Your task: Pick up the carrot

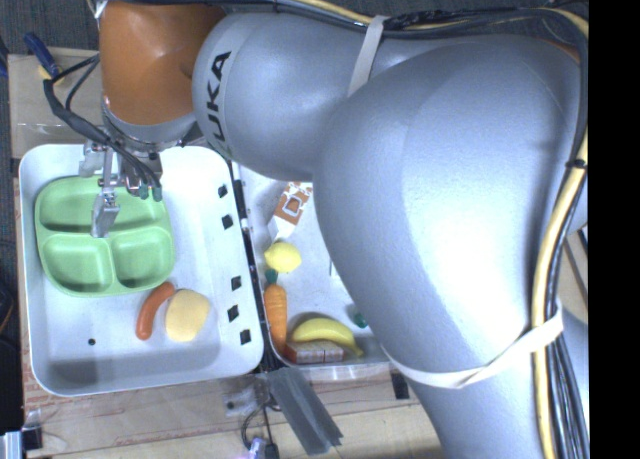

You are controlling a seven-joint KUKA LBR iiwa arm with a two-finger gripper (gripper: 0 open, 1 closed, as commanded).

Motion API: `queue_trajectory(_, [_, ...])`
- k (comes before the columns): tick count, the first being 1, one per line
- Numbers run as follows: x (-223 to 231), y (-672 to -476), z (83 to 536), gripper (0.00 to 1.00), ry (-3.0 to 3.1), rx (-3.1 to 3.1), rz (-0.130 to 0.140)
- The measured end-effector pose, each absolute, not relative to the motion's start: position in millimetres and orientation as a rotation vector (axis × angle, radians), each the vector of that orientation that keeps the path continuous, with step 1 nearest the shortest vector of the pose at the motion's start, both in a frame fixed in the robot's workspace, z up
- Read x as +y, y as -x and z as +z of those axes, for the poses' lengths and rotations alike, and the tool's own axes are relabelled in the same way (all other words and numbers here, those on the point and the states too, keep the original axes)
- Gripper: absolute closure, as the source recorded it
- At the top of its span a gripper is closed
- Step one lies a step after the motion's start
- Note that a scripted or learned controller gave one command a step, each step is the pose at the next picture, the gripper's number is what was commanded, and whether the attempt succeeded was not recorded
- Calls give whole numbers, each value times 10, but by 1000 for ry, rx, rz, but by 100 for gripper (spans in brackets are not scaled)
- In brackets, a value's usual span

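The carrot [276, 313] is orange and lies lengthwise in the right bin [330, 247], close against the wall between the two bins. My gripper [106, 209] hangs from the orange-banded wrist over the left bin [205, 217], above the upper part of a green divided plate [105, 247]. It is well to the left of the carrot, with the bin wall between them. Nothing shows in the gripper.
In the left bin, a red-orange sausage [153, 309] and a yellow potato-like piece [187, 315] lie below the plate. Around the carrot in the right bin are a lemon [283, 258], a banana [322, 331], a small orange-and-white box [292, 204] and a brown item [316, 353]. The arm's grey body covers most of the right bin.
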State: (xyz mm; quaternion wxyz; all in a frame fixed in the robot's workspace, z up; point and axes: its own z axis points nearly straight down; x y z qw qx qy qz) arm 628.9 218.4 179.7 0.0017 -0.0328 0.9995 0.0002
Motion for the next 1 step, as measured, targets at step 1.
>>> queue_trajectory(1, [2194,-6296,1909,100,108,3134,1])
